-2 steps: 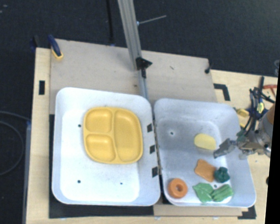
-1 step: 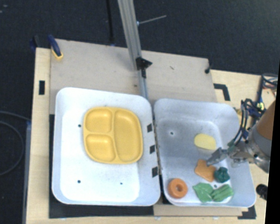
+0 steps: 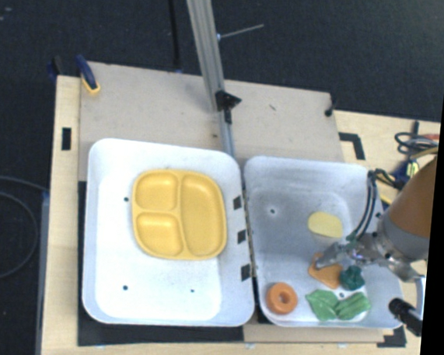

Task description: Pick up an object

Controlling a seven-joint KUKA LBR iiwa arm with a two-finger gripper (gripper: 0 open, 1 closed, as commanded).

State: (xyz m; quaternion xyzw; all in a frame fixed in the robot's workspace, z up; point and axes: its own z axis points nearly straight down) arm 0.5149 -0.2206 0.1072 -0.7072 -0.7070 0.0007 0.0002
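White bins side by side: left bin [image 3: 103,278] bears a yellow divided tray [image 3: 179,213]; right bin [image 3: 283,186] keeps the loose pieces, clustered toward its near right corner. Arm [image 3: 414,207] reaches in from the right, gripper [image 3: 345,257] low over an orange wedge [image 3: 325,275], likely the target. Whether it is parted or grasps anything, cannot tell. Close by: green leafy piece [image 3: 338,305], orange ring [image 3: 281,297], yellow oval [image 3: 325,223], small teal lump [image 3: 352,280].

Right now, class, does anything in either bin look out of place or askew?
Nothing looks spilled or damaged. The yellow divided tray sits slightly askew in the left bin. In the right bin, the toys crowd the near right corner, by the hand.
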